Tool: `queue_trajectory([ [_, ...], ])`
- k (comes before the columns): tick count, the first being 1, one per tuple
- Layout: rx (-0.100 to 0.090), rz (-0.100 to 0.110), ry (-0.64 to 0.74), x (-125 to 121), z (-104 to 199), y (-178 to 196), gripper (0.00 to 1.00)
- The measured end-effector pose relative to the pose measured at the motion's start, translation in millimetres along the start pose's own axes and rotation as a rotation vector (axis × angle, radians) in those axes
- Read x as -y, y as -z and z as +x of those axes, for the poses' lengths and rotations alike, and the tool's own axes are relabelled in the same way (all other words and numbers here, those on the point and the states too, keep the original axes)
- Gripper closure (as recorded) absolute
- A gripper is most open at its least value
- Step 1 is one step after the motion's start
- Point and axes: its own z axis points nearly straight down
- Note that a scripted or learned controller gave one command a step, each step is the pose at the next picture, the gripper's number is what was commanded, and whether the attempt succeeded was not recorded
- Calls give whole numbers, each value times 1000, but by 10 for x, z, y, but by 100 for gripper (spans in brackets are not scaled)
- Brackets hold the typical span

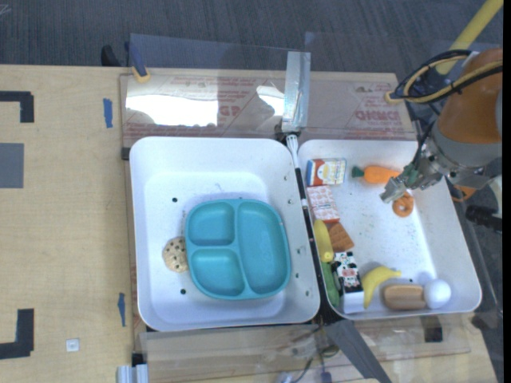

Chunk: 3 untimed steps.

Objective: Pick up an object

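My gripper (397,188) hangs low in the right white plastic bin (447,238), just above a small round orange fruit (403,206); grip state indiscernible.

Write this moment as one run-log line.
gripper: over right bin | fingers: unclear | nearest: small orange piece | carrot beside | lifted: nothing seen

Two white bins (152,238); a teal tray (237,247); a tan speckled cookie (174,254); an orange carrot (380,175); a yellow banana (378,281); a white egg (437,293); a black-and-white cow-patterned carton (346,273)
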Motion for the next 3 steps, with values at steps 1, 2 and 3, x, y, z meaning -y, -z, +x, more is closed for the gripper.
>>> queue_trajectory([
  [1,8,-14,119,-77,242,1015,100],
  [2,-4,3,207,597,284,-54,100],
  [3,1,-4,210,567,281,-15,0],
])
